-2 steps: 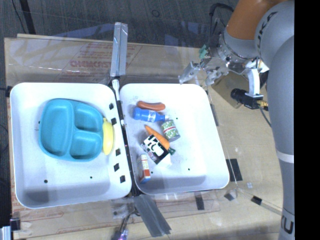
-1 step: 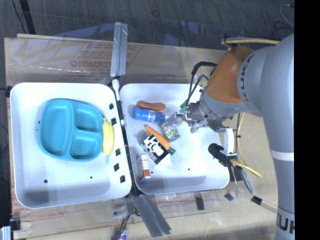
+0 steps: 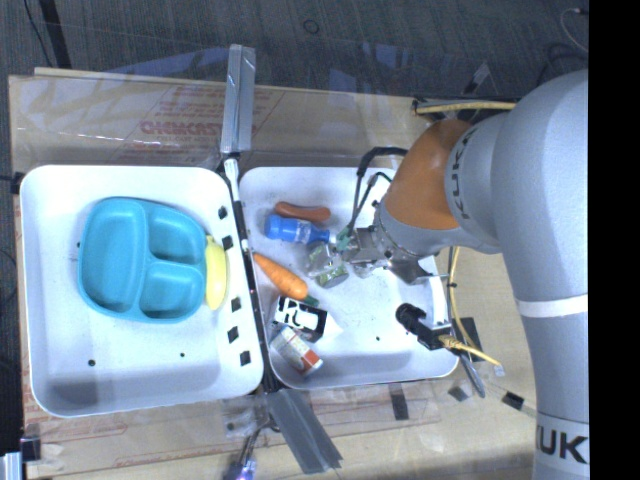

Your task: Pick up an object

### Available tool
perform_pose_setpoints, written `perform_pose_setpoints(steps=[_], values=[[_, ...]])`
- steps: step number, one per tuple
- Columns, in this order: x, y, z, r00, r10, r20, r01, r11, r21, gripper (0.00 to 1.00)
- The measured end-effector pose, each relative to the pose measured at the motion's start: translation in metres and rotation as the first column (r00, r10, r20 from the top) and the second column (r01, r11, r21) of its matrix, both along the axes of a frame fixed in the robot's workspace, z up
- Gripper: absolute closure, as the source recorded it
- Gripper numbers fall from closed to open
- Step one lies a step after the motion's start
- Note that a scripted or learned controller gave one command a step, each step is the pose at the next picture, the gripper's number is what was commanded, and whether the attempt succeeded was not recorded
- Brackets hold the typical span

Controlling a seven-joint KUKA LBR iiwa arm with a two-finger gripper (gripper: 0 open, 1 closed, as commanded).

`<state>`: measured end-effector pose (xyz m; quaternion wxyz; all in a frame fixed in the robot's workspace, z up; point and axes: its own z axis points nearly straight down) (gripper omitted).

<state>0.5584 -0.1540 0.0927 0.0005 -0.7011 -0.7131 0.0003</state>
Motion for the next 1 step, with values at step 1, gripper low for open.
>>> perform_pose_setpoints(steps=[1], values=[[0.0004, -0.0004, 0.0104, 1.000, 0.005, 0.000, -0.005, 1.000, 0.000, 1.00]])
